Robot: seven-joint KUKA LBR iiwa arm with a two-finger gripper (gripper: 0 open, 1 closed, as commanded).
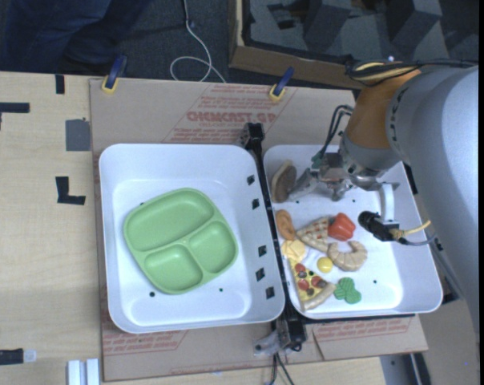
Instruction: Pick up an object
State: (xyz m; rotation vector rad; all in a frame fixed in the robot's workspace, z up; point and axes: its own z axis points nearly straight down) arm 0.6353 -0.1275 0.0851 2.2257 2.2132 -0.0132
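Camera view: desk (pixel 34 239) seen carrying two white bins. Left bin (pixel 114 167) occupied by green divided plate (pixel 180 238). Right bin (pixel 414 295) crowded with small toy foods; red pepper (pixel 342 227) judged light, stiff, slippery, best pinched across sides. Hand (pixel 332 180) hung over far end, grip state cannot be told.

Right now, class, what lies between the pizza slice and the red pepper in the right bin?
In the camera view, between the pizza slice and the red pepper lies the shrimp, with a small yellow piece beside it.
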